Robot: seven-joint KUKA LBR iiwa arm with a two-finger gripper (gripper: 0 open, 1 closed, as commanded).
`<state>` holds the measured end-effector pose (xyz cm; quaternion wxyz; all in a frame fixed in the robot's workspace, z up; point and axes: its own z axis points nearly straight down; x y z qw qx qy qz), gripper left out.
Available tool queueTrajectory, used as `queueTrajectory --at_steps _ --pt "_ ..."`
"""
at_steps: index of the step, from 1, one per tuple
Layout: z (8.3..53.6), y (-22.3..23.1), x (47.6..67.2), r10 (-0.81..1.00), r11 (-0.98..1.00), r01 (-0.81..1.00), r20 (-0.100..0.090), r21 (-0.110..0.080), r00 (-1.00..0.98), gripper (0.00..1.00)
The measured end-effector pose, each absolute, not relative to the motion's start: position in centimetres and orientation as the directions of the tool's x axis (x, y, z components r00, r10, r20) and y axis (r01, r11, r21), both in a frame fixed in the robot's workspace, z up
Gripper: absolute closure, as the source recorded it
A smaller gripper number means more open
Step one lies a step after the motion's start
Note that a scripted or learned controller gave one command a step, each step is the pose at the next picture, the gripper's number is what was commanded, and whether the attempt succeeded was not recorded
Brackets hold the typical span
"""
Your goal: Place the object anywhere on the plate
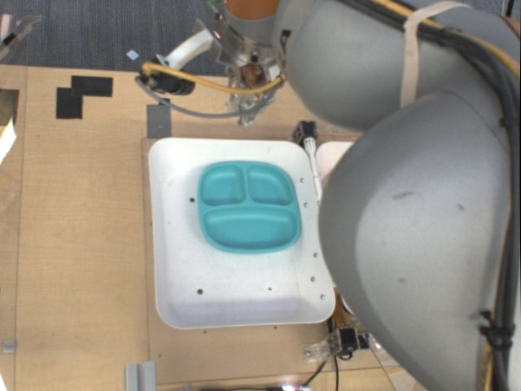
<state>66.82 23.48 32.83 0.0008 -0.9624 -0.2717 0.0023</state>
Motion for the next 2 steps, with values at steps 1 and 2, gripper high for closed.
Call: queueTrajectory --at_steps 1,2 --pt "34.4 23.5 67.0 0.524 -0.852 0.524 0.006 -0.002 0.852 1.00" --pt "24.6 23.5 60.7 0.677 -0.736 0.677 -0.008 -0.004 0.736 1.00"
